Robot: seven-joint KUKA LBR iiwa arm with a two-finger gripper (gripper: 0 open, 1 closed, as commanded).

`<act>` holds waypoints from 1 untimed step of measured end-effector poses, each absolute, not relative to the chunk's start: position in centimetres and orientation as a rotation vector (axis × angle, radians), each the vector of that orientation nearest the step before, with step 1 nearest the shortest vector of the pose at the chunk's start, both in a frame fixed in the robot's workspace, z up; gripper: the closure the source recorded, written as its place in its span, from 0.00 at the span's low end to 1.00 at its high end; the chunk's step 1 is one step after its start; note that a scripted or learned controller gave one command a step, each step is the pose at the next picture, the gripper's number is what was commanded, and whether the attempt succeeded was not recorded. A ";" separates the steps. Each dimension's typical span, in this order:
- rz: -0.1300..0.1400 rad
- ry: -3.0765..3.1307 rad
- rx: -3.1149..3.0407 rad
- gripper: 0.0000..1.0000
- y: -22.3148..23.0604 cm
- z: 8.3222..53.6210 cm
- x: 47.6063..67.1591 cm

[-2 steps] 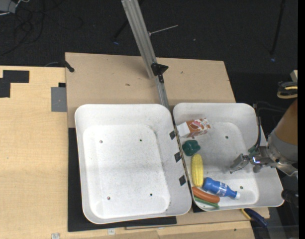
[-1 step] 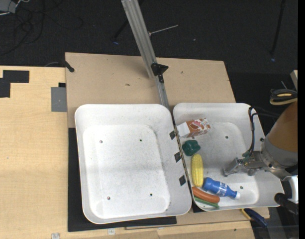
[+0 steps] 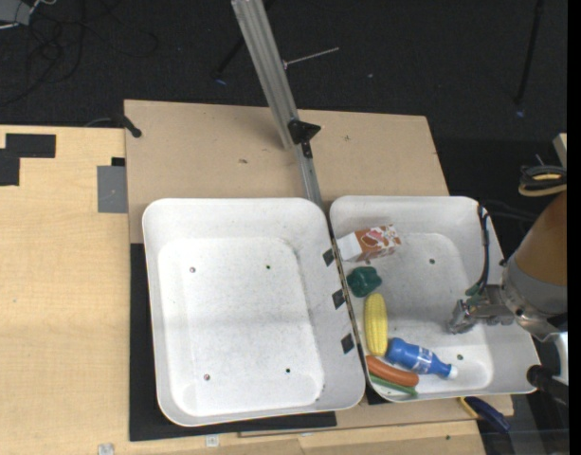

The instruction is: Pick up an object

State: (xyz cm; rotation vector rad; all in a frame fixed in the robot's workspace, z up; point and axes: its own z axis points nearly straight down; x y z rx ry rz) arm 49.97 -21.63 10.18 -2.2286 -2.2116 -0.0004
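The right bin (image 3: 432,216) holds several toy items along its left side: a red and white carton (image 3: 371,243), a dark green piece (image 3: 364,280), a yellow corn cob (image 3: 375,321), a blue bottle (image 3: 418,358) and a hot dog (image 3: 392,373) near the front. My gripper (image 3: 463,318) reaches in from the right and hangs low over the bin's right half, to the right of the corn and above the bottle in the view. Nothing shows between its fingers.
The left bin (image 3: 238,306) sits beside the right one, joined by black clips at the shared wall. A slanted metal rail (image 3: 271,74) rises behind the bins. The arm's orange band (image 3: 555,245) is at the right edge.
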 end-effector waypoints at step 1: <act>-0.002 -2.225 -2.223 1.00 -22.0 16.3 50.5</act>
